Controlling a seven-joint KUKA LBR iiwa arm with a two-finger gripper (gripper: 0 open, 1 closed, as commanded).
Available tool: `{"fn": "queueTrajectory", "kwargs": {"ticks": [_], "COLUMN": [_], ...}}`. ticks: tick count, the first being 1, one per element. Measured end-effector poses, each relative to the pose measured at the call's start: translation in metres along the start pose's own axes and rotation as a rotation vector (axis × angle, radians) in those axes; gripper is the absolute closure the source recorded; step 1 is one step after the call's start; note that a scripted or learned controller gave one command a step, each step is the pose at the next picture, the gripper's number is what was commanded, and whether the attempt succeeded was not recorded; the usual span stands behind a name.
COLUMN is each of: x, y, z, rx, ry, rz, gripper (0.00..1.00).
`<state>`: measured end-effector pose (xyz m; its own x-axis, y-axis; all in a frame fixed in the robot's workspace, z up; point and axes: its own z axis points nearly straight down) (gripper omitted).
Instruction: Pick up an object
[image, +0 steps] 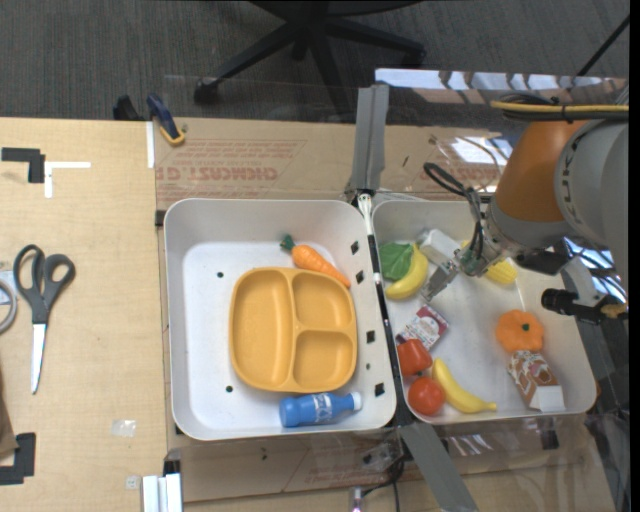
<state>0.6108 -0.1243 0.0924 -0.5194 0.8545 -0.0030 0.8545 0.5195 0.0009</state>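
Because the hand (447, 272), its grip state impossible to tell, hung among crowded items beside the banana (408, 280), it risked nudging neighbours and closing on nothing.

The grey arm with its orange band reaches in from the right over the right white bin (585, 375), its two-finger gripper (447, 270) low near a yellow banana with a green leaf (403, 268). That bin also holds an orange pumpkin (520, 331), a red tomato (426, 396) and a second banana (458, 388). The left white bin (190, 330) holds a yellow divided plate (294, 330), an orange carrot (318, 262) and a blue bottle (318, 408)
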Motion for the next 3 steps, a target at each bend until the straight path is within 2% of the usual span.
{"fn": "queueTrajectory", "kwargs": {"ticks": [1, 2, 3], "x": [-0.006, -0.062, -0.060], "y": [0.053, 0.020, 0.018], "z": [-0.001, -0.002, -0.011], "rx": [0.001, -0.001, 0.011], "ry": [-0.001, -0.002, 0.003], "rz": [0.264, 0.238, 0.233], "gripper": [0.00, 0.00, 1.00]}}
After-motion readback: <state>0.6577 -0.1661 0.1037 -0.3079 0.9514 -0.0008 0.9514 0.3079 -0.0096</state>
